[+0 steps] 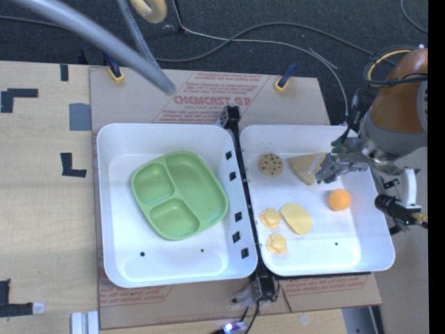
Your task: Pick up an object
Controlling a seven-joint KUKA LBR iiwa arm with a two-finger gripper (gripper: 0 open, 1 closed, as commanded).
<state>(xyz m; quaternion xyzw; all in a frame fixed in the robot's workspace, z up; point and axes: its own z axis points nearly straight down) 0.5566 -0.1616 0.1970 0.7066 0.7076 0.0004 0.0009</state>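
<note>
Pincer down at the tan wedge in the right bin.

Camera view: the pincer [327,170] sits low in the right bin [361,256], touching the tan wedge [303,168] on its left; whether its fingers are spread or closed I cannot tell. The cookie [270,163] lies further left, the orange ball [339,200] just below-right. To grip well, centre over the wedge, straddle its narrow width, then close before lifting.
</note>
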